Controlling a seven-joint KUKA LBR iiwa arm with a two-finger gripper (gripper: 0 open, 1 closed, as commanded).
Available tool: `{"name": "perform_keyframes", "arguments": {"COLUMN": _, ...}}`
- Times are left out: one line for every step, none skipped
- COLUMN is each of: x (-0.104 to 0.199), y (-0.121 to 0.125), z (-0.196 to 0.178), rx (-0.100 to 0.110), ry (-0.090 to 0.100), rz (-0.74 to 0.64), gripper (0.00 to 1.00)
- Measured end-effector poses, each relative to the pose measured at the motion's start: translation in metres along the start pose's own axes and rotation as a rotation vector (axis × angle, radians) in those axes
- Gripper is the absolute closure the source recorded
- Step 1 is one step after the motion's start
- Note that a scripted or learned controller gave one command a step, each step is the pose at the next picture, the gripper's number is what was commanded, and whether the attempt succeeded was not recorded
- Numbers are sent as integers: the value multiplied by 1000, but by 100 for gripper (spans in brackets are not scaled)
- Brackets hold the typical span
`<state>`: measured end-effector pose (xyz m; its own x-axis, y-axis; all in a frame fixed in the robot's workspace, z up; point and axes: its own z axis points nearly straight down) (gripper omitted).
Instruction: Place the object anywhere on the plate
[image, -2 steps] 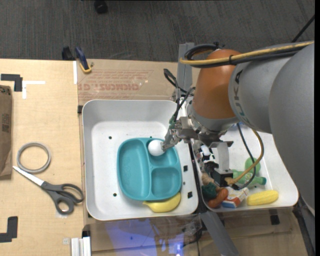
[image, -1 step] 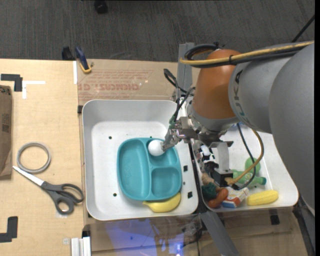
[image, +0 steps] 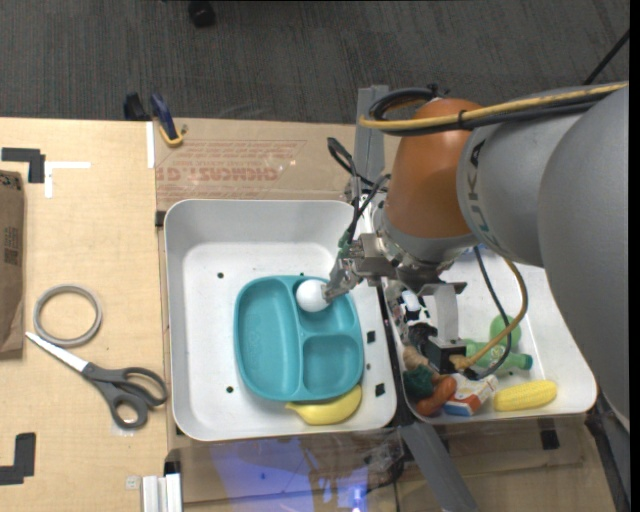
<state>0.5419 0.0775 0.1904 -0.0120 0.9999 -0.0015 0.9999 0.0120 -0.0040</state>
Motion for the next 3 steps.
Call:
{"name": "perform_keyframes", "arguments": {"x": 0, "y": 0, "z": 0, "rx": 0, "ry": 0, "rz": 0, "gripper": 0}}
{"name": "perform_keyframes", "arguments": {"x": 0, "y": 0, "z": 0, "rx": 0, "ry": 0, "rz": 0, "gripper": 0}}
{"name": "perform_keyframes", "arguments": {"x": 0, "y": 0, "z": 0, "rx": 0, "ry": 0, "rz": 0, "gripper": 0}}
